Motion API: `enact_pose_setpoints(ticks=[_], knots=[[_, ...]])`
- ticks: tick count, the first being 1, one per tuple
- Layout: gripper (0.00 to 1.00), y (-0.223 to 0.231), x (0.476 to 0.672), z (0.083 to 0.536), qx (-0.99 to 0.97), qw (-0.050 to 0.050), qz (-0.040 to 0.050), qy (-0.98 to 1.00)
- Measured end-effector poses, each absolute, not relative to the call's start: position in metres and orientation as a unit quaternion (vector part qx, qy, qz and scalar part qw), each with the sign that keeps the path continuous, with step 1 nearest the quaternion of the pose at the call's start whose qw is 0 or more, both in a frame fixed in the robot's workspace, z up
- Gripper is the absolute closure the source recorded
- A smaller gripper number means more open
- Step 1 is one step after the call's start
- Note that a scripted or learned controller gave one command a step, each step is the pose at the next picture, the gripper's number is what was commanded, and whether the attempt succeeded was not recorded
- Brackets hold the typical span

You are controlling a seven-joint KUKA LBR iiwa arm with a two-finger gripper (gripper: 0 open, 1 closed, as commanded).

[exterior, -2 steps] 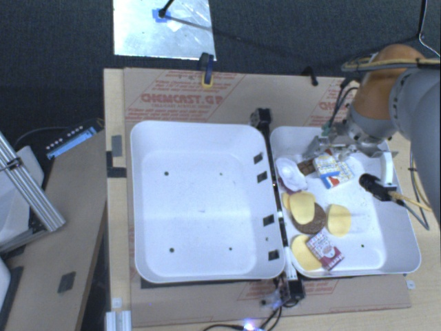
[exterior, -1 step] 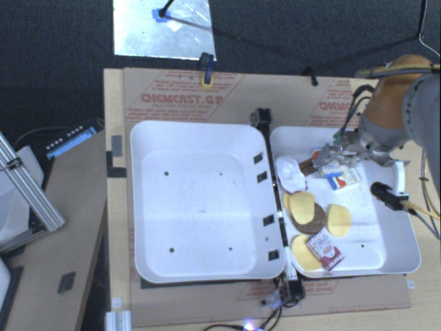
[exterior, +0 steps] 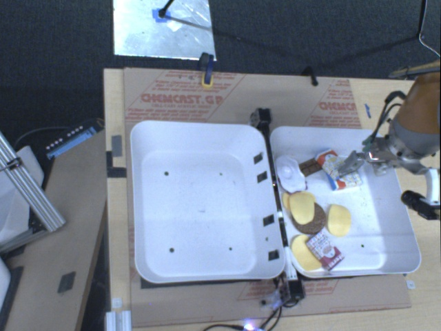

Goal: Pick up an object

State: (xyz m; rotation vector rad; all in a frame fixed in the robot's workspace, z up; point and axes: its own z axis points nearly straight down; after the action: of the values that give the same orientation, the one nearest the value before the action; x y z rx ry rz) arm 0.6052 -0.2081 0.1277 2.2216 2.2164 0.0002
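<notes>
My gripper [exterior: 353,161] reaches in from the right and hangs low over the back of the right bin [exterior: 393,254]. It is right above a white packet with blue and red print [exterior: 346,178] and beside a red and white packet [exterior: 326,160]. Whether it touches either one I cannot tell. A brown bar [exterior: 311,166] and a white cup-like item [exterior: 291,174] lie further left. Nearer the front are three yellow round pieces [exterior: 338,219], a brown disc [exterior: 315,220] and a dark red packet [exterior: 324,249].
The left bin [exterior: 200,198] sits beside the right one, with a black-clipped divider [exterior: 274,198] between them. The arm's grey body with its orange band [exterior: 420,116] stands over the right bin's back right corner. A yellow clamp [exterior: 207,71] sits at the bench's far edge.
</notes>
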Motion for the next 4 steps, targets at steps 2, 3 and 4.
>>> enact_pose_setpoints(ticks=[2,3,4], knots=[[0.0,-0.181,0.672,0.088,0.704,0.004,0.0029,0.71],[0.0,-0.207,0.625,0.089,0.707,0.004,0.0027,0.707],[1.0,-0.207,0.627,0.098,0.706,0.005,0.0025,0.708]])
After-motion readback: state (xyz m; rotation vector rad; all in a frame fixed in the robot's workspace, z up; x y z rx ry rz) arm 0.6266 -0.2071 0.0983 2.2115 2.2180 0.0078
